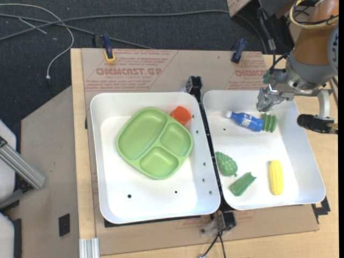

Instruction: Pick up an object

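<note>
1. Nearest the camera, at the front of the right bin (312, 181), lie a green pepper-like piece (243, 184) and a yellow corn cob (276, 177), with a bumpy green toy vegetable (226, 164) just behind them by the bin's left wall.
2. At the back of the right bin, a blue bottle (246, 120) lies on its side, its white cap pointing left and a green ridged piece (270, 123) touching its right end.
3. Over that right end hangs the claw (266, 104), just above the bottle; nothing shows between its fingers, and I cannot tell its state.
4. Across in the left bin (107, 198), a green divided plate (155, 142) lies with an orange object (181, 114) at its back edge.
5. Both bins sit on cardboard (156, 69) clamped to the tabletop (330, 155).
</note>
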`<control>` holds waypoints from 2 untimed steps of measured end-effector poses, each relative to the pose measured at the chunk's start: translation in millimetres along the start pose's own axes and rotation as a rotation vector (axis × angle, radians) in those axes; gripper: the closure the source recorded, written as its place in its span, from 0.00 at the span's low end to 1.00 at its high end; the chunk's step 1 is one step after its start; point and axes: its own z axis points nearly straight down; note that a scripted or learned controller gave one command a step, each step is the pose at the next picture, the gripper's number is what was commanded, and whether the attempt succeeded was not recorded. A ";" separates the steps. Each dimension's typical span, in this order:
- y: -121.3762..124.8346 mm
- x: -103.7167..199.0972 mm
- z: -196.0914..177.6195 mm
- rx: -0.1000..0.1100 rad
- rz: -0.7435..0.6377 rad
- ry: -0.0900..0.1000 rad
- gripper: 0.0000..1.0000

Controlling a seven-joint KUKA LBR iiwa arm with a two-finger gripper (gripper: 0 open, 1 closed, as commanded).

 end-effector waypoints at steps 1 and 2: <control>-20.0 55.3 4.4 0.003 -0.003 0.003 1.00; -34.4 106.4 8.9 0.003 -0.003 0.003 1.00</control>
